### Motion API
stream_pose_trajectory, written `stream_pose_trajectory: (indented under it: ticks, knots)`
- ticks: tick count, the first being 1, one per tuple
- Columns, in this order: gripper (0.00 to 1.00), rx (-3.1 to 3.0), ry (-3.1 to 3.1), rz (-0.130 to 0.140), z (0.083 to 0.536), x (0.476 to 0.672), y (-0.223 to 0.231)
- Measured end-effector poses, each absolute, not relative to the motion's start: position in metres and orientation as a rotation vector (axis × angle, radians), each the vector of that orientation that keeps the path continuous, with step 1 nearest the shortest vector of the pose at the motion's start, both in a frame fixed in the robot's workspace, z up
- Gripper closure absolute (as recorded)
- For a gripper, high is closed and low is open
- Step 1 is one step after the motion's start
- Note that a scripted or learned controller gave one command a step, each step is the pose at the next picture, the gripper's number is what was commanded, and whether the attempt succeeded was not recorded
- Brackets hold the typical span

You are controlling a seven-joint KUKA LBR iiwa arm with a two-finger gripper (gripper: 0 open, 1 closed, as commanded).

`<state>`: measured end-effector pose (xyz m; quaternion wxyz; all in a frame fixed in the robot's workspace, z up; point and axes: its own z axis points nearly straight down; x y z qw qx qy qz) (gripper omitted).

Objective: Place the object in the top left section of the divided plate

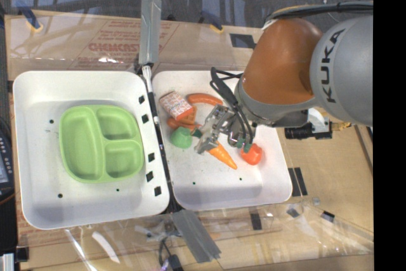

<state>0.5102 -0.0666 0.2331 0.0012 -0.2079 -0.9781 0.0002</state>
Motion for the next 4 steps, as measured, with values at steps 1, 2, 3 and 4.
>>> stream_pose_trajectory:
  ticks: [1, 2, 3, 4]
  knots:
    - [1.00, -0.638, -3.068, 0.002, 0.187, 0.549, -0.012]
    - [1.00, -0.568, -3.083, 0.003, 0.188, 0.522, 0.053]
    - [1.00, -0.337, -3.118, 0.001, 0.189, 0.477, -0.023]
    - [1.00, -0.495, -3.102, 0.001, 0.238, 0.523, 0.018]
